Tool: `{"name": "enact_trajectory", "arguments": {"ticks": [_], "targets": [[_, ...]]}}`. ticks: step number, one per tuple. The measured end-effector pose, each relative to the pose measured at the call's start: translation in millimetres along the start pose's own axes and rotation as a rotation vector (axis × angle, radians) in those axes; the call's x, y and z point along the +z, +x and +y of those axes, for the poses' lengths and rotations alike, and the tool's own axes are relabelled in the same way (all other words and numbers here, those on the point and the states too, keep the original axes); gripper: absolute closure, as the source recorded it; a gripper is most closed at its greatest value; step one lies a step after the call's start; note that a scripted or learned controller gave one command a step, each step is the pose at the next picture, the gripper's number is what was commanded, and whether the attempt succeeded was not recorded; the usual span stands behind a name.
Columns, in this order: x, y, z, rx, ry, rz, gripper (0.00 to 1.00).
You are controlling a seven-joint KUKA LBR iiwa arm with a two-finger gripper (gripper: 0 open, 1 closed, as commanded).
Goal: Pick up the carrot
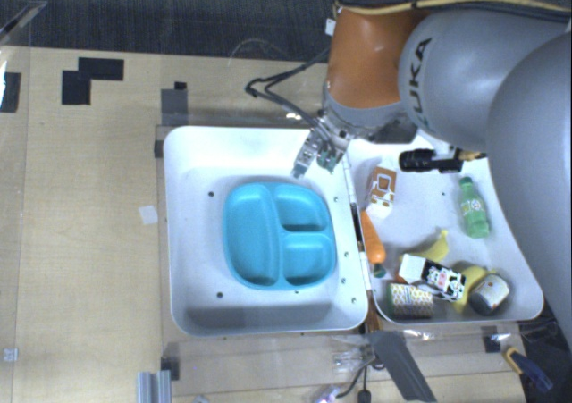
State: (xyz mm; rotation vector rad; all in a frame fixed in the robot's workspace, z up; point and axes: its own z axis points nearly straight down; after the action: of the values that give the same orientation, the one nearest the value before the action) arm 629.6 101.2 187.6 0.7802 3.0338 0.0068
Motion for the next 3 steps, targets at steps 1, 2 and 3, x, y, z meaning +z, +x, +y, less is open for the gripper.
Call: {"name": "enact_trajectory", "arguments": {"ticks": [1,2,3], "targets": [[61.9,58.3,-16.9,0.219,0.004,0.004,1.0],[0.9,28.2,-91.6,0.378,0.003,0.001,1.0],[-42.1,15.3,-0.1,0.384,0.002,0.002,1.0]]}}
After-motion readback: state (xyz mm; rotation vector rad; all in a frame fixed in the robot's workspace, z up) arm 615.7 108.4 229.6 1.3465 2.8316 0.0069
